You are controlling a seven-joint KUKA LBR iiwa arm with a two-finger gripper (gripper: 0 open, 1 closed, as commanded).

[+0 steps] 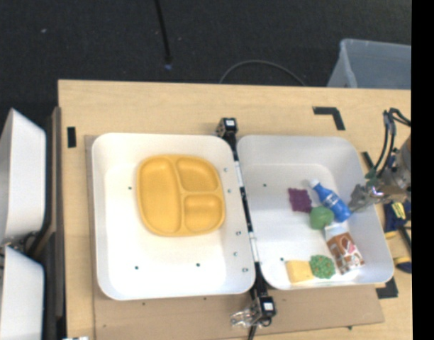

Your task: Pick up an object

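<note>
In the camera view, the gripper stands at the right rim of the right bin, low and close to the bin's contents. Whether it is wide or narrow I cannot tell, because the tip is small and blurred here, and I see no object inside it.

Just to the left of the gripper lies the blue bottle, slanting, with its white cap pointing away from the gripper; it seems the nearest candidate for picking. Below-left of the gripper, touching the bottle, is a green ball, and further left a purple piece. Below the gripper lies a flat packet with brown print, and beyond it a green bushy toy beside a yellow block. These things lie crowded on the near side of the bin, probably just as they fell, so a clean grasp needs care.

Far to the left of the gripper, the left bin holds a yellow divided plate.

The arm comes in from the right edge, and only its wrist part is seen, bent down toward the bin.
</note>
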